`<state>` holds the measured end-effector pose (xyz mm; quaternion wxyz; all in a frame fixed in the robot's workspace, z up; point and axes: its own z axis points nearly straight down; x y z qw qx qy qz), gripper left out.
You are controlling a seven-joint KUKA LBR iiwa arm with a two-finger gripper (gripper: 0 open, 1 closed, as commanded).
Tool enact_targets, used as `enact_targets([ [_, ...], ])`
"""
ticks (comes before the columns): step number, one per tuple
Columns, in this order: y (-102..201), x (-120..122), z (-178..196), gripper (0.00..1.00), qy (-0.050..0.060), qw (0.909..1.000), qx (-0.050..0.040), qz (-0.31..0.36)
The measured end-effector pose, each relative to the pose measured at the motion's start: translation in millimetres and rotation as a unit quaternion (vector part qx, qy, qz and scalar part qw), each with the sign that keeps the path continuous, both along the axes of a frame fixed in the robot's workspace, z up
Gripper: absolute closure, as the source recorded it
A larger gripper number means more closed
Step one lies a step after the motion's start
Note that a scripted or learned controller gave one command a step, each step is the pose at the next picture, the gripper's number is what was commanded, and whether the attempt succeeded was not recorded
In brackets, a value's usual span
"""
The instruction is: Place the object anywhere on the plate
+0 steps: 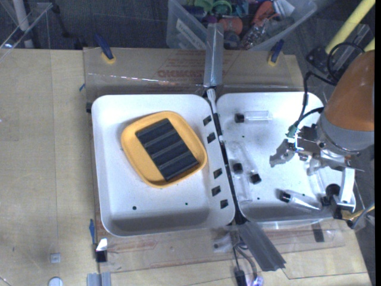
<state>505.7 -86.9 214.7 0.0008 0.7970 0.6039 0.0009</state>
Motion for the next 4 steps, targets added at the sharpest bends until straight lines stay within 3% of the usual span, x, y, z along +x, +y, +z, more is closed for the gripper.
enact_targets([
  [1, -1, 2, 14, 0.0, 0.001, 0.9996, 0.0, 0.029],
  [2, -8, 14, 18, 0.0, 0.001, 1.0, -0.0005, 0.01],
  [3, -50, 44, -7, 0.0, 0.001, 0.9998, -0.0008, 0.02],
  [4, -55, 75, -49, 0.0, 0.001, 0.9981, -0.0008, 0.062],
])
